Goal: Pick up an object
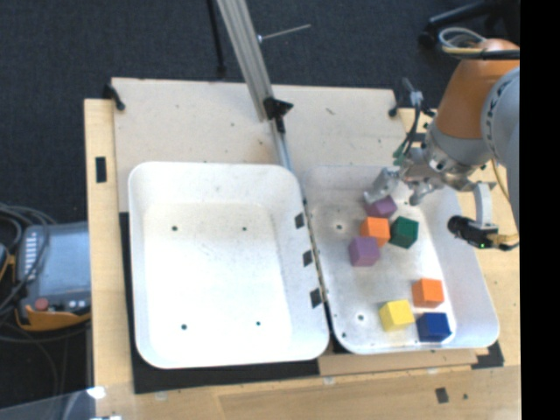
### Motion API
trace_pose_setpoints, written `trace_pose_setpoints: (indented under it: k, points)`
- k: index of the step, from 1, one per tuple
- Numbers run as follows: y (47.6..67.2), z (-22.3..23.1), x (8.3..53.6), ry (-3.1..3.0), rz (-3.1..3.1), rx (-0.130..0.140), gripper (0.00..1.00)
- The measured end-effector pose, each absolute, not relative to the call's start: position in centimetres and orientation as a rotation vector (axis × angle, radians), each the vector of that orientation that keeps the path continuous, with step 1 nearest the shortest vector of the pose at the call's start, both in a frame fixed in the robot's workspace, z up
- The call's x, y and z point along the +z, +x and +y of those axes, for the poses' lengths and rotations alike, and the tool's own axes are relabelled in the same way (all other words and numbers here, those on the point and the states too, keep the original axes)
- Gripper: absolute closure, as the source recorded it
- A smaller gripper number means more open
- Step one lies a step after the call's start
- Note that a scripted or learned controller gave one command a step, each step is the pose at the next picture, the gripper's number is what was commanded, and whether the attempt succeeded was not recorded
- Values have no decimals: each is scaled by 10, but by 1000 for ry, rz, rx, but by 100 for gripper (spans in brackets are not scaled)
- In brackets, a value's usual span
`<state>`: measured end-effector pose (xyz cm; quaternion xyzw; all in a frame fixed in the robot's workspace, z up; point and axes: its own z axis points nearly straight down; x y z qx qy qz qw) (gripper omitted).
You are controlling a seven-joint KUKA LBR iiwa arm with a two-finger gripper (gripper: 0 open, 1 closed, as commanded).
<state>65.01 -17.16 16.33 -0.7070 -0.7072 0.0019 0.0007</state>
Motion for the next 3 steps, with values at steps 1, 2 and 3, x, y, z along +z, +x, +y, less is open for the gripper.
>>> trace_pose_setpoints:
  k: [1, 2, 3]
  points:
    - [653, -179, 119, -2221, -2220, 6, 0]
    - [653, -180, 97, -2222, -2221, 5, 0]
    - [654, -181, 109, -2224, -2224, 2, 100]
